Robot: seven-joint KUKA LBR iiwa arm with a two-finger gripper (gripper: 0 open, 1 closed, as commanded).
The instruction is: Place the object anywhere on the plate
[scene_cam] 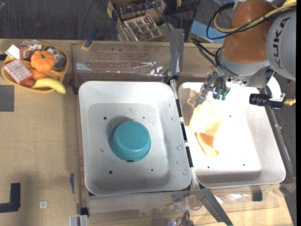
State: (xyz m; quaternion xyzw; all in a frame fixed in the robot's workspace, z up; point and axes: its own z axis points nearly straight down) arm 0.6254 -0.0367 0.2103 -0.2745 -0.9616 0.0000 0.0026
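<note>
- A round, smooth teal plate (pixel 130 140), apparently upside down, lies near the middle of the left bin (pixel 94 98).
- A pale yellow-orange object (pixel 207 126), soft-looking and crumpled, lies by the left wall of the right bin (pixel 268 168); glare blurs its shape.
- The end effector (pixel 211 94) hangs over that bin's far left corner, just above the object; how its tips stand I cannot tell.
- The grey arm (pixel 254 36) bends in from the right.

Left bin (pixel 94 102): open floor all round the central plate (pixel 130 140). Right bin (pixel 263 159): left half blocked by a yellow object (pixel 207 126); right half open.
</note>
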